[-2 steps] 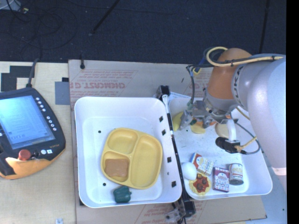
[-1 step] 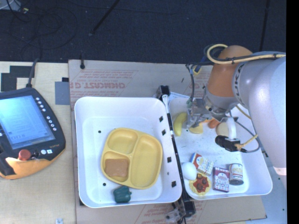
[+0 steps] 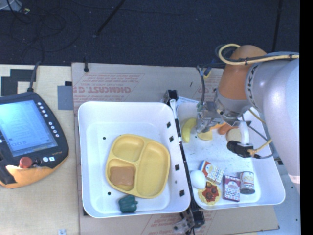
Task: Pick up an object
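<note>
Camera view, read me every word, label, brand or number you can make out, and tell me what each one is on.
"CHEMCRST. G P", roughly, printed upside down in red on the cardboard sheet; the letters are blurred, so the reading is uncertain.
Red print on the cardboard's front edge: too blurred to read.
Handheld screen: text too small to read.
Red and white packet, red box and small can: labels too small to read.

"CHEMCAST GP" inverted on cardboard (image 3: 105, 88)
</note>
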Available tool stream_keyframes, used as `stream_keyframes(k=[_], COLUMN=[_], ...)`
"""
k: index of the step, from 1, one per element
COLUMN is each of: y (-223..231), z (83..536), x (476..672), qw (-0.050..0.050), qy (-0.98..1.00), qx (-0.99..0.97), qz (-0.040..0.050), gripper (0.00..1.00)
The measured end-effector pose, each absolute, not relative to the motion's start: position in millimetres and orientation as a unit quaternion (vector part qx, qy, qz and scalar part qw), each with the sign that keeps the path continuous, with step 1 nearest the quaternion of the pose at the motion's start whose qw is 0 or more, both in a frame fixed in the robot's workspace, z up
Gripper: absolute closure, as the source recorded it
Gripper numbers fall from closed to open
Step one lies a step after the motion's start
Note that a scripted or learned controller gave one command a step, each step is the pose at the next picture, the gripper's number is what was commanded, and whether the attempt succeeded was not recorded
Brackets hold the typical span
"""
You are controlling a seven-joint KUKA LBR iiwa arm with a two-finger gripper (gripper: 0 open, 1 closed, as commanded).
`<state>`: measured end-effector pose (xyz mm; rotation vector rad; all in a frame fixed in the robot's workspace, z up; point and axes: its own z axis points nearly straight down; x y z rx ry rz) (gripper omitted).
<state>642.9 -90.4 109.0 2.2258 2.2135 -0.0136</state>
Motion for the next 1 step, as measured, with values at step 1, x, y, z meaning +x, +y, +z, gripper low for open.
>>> stream_keyframes(k=[1], y=[-91.2], z=[119.1], x=[642.9], qw=[0.001], qy=[0.705], qx=[0.709], qz=[-0.0043], gripper=[1.0])
